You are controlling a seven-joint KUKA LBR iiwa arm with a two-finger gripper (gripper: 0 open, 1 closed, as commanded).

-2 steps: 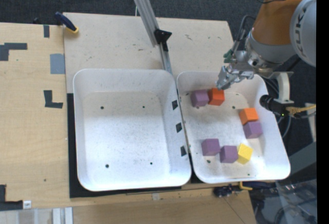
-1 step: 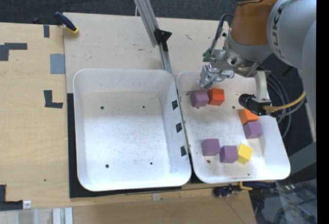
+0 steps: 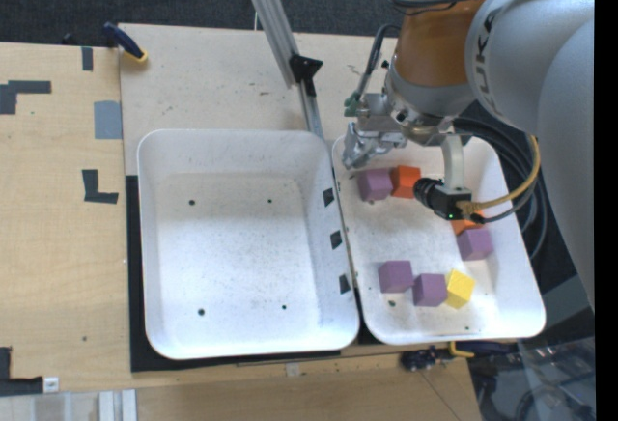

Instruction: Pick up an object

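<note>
My gripper [image 3: 362,154] hangs over the far left corner of the right bin [image 3: 502,313], just above a purple block [image 3: 375,185]. An orange block [image 3: 405,181] lies right beside that purple one. Nothing shows between the fingers. Further along the bin lie a purple block [image 3: 474,243] near the right wall, two purple blocks [image 3: 395,275] [image 3: 430,290] at the front, and a yellow block [image 3: 461,288] next to them. A small orange piece [image 3: 462,225] peeks out beside the cable.
The left bin [image 3: 232,245] holds only dark specks. A slanted metal rail [image 3: 275,18] runs down to the bins' shared edge. The arm's grey body and its cables [image 3: 512,187] cover the right bin's far right. A blue and yellow tool [image 3: 126,41] lies at the far left.
</note>
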